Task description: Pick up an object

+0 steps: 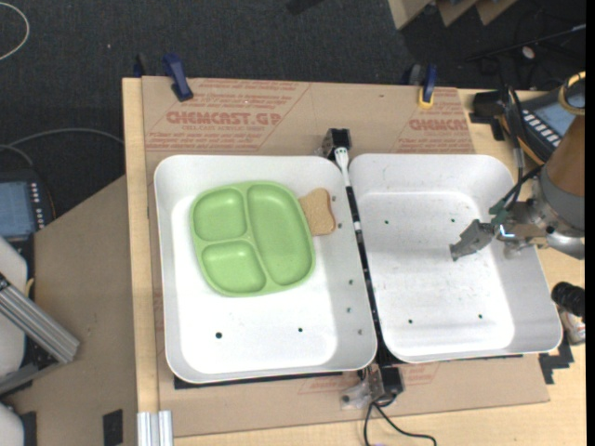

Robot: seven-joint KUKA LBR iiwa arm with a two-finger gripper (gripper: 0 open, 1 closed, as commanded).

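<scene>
Setting: dark carpet all round, cables trailing on the left, and a worktop (279,110) topped with printed cardboard that's clamped at the back edge.

Bins: two shallow white ones side by side. The left bin (186,342) has all the stuff, while the right bin (437,323) is just speckled plastic.

Objects: a green divided plate (253,238) with three compartments sits in the upper half of the left bin. A small tan piece that looks like a slice of bread or a sponge (319,212) is touching the plate's right rim.

Claw: the claw (468,240) hangs over the right bin's right half, with the arm coming in from the right edge. From here I can't tell whether it's spread or closed, it's a dark blob at this angle. Nothing visible in it.

Task thing: honestly either item could be the pick, and both are in the other bin, well apart from the claw.

What could go wrong: if it drops where it is, it grabs bare plastic. The plate is wide and flat, so there's little to pinch except the rim. The tan piece sits tight against the plate, so a finger could land on the rim and shove both.

Hard to see: the tan piece's thickness, and most of the arm is cut off at the frame edge.
</scene>
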